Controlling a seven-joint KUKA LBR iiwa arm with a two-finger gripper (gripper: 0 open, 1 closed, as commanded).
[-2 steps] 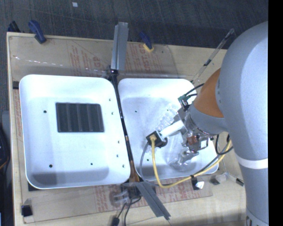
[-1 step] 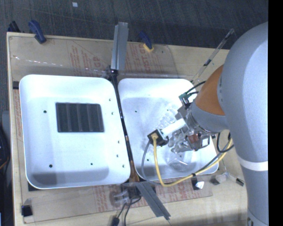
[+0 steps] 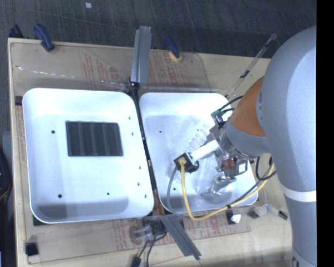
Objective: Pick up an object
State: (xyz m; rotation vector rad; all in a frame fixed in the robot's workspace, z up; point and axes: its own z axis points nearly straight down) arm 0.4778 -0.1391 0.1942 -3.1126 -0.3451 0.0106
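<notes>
My gripper (image 3: 225, 173) hangs low in the right bin (image 3: 161, 149), towards its near right corner. Just below it lies a clear, glassy object (image 3: 214, 191) on the bin floor; whether the gripper touches it is hard to tell. A second clear ribbed object (image 3: 200, 137) lies further back, left of the wrist. The grey arm with its orange band (image 3: 247, 115) covers the bin's right side.
The left bin (image 3: 39, 149) holds a dark grey slatted panel (image 3: 94, 139). A yellow cable (image 3: 186, 196) loops from a black fitting (image 3: 183, 163) on the arm across the right bin's front. Blue clamps (image 3: 44, 37) sit at the bench's far edge.
</notes>
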